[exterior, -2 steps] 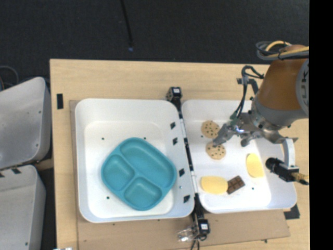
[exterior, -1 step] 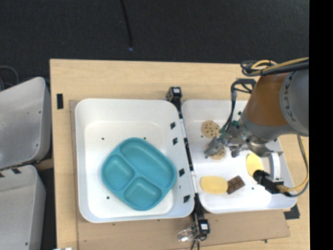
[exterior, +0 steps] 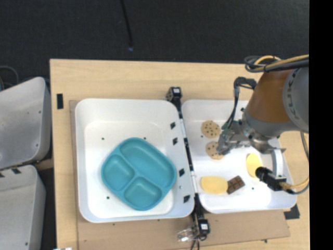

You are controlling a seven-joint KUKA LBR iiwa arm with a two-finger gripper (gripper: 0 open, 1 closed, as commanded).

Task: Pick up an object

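Note:
The right bin (exterior: 208,111) holds two round tan cookies, one at the upper left (exterior: 209,128) and one below it (exterior: 212,150). A pale yellow oval piece (exterior: 213,184) lies near the front with a small brown chocolate block (exterior: 235,184) against its right end. Another yellow piece (exterior: 253,164) lies to the right, partly under the arm. My gripper (exterior: 225,144) reaches down from the right and sits just beside the lower cookie, at its right edge. Nothing shows between its fingers.
The left bin (exterior: 88,119) holds a teal divided plate (exterior: 138,173). Black clips run along the wall between the bins (exterior: 183,145). The arm's orange band and grey wrist (exterior: 268,105) cover the right bin's upper right part. Wooden bench (exterior: 130,79) surrounds both bins.

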